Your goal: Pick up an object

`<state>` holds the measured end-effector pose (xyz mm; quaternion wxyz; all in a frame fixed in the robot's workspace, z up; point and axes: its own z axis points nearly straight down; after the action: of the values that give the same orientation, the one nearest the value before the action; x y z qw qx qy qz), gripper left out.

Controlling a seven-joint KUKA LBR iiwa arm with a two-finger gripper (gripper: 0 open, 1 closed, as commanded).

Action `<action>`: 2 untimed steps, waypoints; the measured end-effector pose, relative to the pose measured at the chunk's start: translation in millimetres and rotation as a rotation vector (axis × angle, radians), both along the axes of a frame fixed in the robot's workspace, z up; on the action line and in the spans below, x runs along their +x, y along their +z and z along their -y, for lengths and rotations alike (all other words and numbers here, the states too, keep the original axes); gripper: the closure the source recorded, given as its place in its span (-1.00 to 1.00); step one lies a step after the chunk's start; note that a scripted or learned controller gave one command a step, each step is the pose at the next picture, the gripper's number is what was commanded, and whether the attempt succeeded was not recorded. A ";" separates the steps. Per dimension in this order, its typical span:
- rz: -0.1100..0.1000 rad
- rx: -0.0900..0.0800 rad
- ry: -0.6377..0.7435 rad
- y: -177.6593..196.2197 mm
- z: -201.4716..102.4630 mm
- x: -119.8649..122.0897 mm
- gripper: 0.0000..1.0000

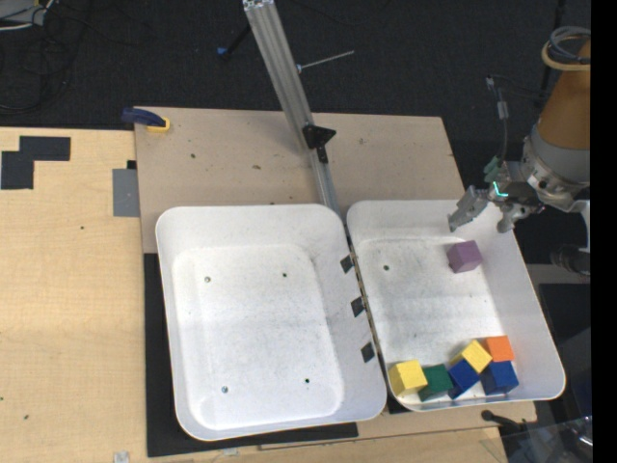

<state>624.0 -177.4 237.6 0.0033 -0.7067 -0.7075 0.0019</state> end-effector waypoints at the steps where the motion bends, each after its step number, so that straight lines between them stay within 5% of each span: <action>1: 0.004 -0.002 0.002 2.8 -0.3 1.0 -1.00; 2: -0.001 0.001 0.002 -53.9 -10.3 2.1 -1.00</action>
<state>626.1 -167.2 183.7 0.0038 -0.7060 -0.7081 0.0021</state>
